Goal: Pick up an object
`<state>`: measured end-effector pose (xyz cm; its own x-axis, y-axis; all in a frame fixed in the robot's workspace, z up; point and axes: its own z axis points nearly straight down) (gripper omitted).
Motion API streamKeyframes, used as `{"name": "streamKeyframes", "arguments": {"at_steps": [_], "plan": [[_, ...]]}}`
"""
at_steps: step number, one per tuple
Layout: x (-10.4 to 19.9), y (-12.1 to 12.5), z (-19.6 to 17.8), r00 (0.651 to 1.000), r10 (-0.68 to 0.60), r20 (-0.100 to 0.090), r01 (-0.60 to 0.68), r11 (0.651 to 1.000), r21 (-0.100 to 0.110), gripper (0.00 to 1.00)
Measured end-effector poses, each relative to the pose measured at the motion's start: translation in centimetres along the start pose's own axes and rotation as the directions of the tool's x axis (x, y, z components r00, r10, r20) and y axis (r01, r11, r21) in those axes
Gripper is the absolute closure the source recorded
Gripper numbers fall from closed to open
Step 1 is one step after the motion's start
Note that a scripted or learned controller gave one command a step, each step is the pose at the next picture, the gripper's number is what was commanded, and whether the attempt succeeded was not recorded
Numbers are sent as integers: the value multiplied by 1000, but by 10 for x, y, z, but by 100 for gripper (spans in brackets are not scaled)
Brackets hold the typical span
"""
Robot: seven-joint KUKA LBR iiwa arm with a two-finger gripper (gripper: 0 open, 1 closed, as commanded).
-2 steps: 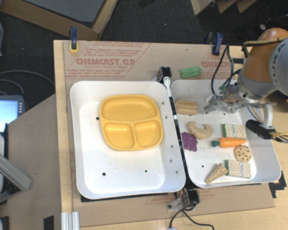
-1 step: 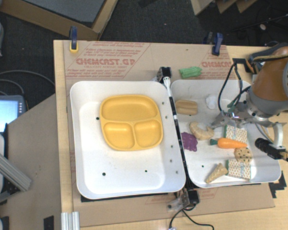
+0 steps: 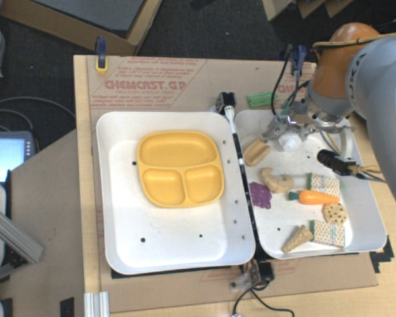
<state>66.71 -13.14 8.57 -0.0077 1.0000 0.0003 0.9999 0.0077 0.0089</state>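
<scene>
1. A yellow divided plate [image 3: 181,168] is lying in the left white bin [image 3: 119,243], toward its far half
2. To the right of the plate, the right white bin [image 3: 363,233] is holding small toy foods
3. A tan bread piece [image 3: 255,152] is lying just right of the plate, with a purple piece [image 3: 259,195] and a carrot [image 3: 315,197] farther right
4. The grey arm's gripper [image 3: 289,137] is hanging over the far end of the right bin, right of the bread piece; whether it is gripping anything cannot be told
</scene>
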Motion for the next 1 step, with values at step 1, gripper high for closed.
{"name": "streamKeyframes", "arguments": {"at_steps": [1], "plan": [[-56,-17,-4,1000,12,4,-12,1000,6,0]]}}
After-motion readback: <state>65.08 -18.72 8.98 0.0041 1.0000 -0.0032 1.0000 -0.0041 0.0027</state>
